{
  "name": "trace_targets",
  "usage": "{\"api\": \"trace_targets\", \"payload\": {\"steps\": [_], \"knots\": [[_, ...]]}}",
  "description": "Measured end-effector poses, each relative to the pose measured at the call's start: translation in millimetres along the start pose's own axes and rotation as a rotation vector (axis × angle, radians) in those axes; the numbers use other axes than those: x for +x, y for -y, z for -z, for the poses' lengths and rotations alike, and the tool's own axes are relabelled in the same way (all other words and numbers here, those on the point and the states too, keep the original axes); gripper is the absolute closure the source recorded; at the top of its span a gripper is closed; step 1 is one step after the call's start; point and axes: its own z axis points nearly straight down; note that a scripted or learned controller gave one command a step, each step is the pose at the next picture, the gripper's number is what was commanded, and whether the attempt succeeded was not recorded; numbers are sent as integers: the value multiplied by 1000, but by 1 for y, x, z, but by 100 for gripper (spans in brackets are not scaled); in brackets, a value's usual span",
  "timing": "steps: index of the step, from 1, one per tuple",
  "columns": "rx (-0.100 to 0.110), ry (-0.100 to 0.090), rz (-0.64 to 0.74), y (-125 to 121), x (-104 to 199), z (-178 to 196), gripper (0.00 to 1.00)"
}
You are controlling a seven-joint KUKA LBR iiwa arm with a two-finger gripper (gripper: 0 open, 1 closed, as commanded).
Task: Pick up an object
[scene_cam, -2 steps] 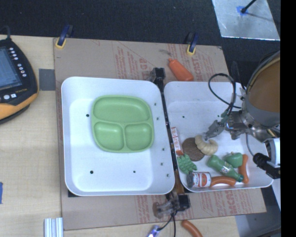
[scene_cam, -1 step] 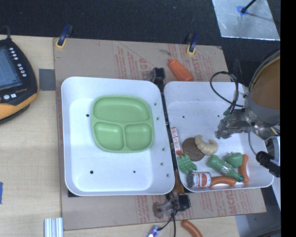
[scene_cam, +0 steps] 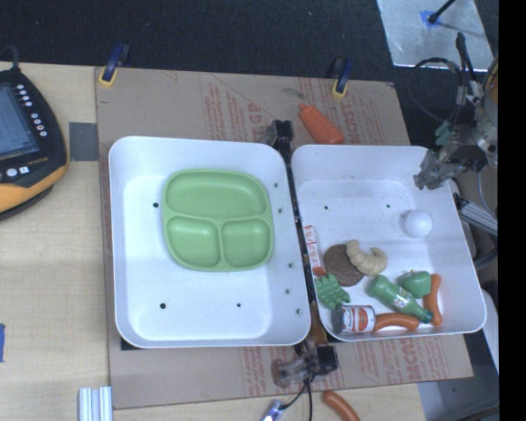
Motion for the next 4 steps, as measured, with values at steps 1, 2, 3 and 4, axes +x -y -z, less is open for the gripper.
{"api": "trace_targets", "payload": {"steps": [1,2,3,4], "knots": [[3,-2,3,-22,135,-7,100],[3,-1,1,-22,134,-7,0],[1,0,-3,-23,33,-16,0],[0,0,-3,-1,-43,4,0]]}}
